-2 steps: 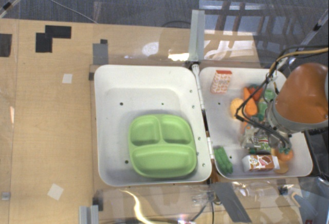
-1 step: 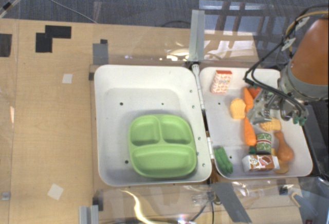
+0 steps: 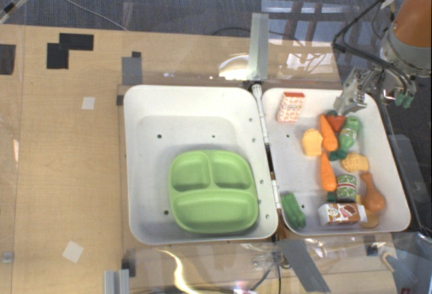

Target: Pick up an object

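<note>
carton (image 3: 343, 214) and can (image 3: 346, 187) labels too small to read

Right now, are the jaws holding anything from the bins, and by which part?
Cannot tell. The grey metal two-finger gripper sits over the right white plastic bin, just above an orange plastic carrot, but a hold is not visible.

A green divided plate (image 3: 213, 191) sits in the left white bin (image 3: 148, 110) (three compartments) on a wooden bench (image 3: 61, 171).
</note>
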Tool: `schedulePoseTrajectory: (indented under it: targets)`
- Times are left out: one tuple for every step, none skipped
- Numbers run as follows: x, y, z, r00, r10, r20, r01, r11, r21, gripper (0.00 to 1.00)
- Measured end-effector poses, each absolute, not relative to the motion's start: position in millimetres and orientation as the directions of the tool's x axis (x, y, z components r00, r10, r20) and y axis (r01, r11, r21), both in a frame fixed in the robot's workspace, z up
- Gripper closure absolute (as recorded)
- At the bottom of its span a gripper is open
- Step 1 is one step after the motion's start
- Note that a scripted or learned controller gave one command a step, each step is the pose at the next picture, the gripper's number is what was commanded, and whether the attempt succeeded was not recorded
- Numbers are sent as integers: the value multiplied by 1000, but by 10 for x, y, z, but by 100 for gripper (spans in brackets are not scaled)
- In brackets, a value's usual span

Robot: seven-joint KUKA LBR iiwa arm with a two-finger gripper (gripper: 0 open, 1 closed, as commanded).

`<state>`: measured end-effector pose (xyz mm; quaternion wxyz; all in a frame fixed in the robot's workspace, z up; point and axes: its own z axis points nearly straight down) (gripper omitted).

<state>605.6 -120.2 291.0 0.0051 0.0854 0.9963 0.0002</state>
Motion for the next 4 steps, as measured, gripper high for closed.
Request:
schedulePoseTrajectory:
  targets:
    - [6078,-1187,3031,-986,166,-20,166,986,2,100]
    - [6665,-1397,2977,-999,51,-10,51,999,0,100]
    - [6666,-1396,2985,-999,51,-11,51,999,0,0]
    - [6425,-1644,2025,-951,-310,-5,-310,951,-1,0]
